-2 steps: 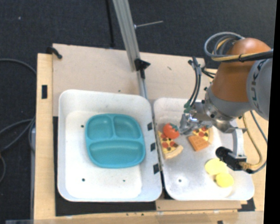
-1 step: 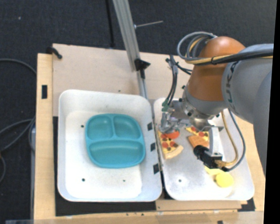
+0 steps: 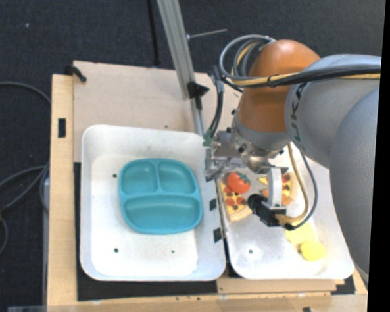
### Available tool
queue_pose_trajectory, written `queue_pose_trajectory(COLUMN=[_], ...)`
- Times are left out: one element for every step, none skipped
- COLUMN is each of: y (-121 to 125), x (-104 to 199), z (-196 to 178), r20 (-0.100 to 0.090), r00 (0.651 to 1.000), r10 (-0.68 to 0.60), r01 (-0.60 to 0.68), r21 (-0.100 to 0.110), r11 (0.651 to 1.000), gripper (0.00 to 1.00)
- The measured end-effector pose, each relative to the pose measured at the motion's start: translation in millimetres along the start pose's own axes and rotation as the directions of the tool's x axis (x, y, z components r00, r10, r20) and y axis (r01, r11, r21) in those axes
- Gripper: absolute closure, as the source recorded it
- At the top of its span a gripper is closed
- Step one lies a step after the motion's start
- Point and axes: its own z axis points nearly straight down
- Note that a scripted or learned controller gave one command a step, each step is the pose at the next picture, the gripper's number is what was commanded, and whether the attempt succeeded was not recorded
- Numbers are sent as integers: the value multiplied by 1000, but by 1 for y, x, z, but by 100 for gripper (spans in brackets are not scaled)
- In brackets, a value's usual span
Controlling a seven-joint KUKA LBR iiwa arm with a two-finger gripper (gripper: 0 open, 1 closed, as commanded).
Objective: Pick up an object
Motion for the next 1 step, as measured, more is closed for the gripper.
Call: queue_pose_trajectory(y=[6], x=[44], z=[9], r20=[1], r00=[1000], r10=[1], r01=[-1], r21=[1], r11=[1000], gripper=[100])
